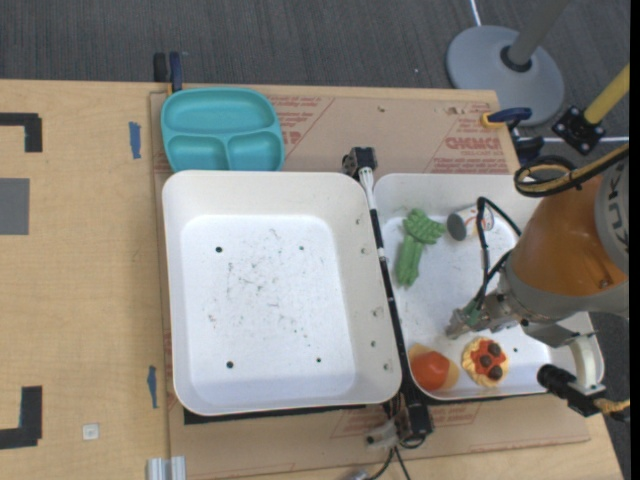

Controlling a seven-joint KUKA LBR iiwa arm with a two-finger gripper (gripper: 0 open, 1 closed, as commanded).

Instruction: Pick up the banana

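White right bin [435, 184] holds a green toy [415, 244], a red ball-like piece [431, 369] and a small tart toy [485, 360]. The hand [478, 316] hangs low just above the tart, likely lowered for a grasp. Whether it is open or closed cannot be told. The banana's place cannot be told either; the arm [562, 250] probably hides it.

Red print on the cardboard sheet [420, 128] under the bins is too blurred to read.
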